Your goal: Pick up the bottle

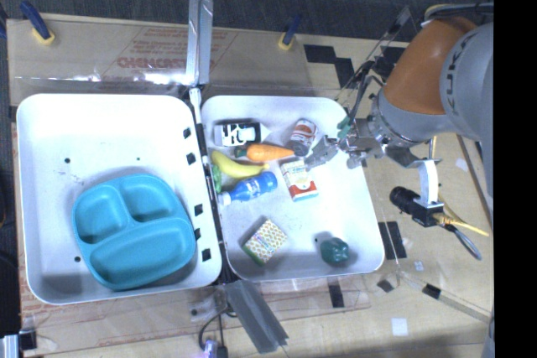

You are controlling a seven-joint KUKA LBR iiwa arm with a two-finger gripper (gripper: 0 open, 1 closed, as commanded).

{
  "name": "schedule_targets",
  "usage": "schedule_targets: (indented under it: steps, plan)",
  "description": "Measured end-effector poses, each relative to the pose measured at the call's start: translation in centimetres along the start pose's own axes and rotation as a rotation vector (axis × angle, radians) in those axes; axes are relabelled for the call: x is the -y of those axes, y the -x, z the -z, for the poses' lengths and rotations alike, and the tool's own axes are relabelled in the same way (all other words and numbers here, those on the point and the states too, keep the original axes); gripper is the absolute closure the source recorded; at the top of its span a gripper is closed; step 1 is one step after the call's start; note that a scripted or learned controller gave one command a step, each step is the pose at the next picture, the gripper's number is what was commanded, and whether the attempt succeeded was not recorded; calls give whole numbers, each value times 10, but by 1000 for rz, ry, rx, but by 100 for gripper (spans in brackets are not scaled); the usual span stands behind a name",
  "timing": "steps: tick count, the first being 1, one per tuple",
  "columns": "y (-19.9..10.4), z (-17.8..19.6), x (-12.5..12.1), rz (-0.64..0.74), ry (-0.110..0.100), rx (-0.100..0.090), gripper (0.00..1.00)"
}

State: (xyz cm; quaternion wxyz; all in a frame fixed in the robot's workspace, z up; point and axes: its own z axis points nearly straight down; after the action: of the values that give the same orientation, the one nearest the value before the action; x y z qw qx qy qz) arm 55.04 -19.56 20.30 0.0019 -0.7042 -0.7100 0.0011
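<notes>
The bottle [249,188] is blue with a white cap and lies on its side in the right bin [359,205], near that bin's left wall, cap pointing left. My gripper [321,150] hangs over the upper middle of the same bin, up and to the right of the bottle and apart from it. It sits just above a red and white carton [300,182] and beside a small can [302,132]. Nothing of the bottle is between it.
Around the bottle lie a banana [234,166], a carrot [270,153] and a black and white pack [239,132]. A patterned box [265,241] and a green object [335,251] rest near the front. The left bin [42,147] holds a blue divided plate [134,229].
</notes>
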Motion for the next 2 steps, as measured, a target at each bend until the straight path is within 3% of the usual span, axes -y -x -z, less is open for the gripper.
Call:
schedule_targets:
  steps: [1,2]
  plan:
    - [-65,-60,-1,-235,-3,-1,0]
    - [-99,-112,-2,-306,0,0,0]
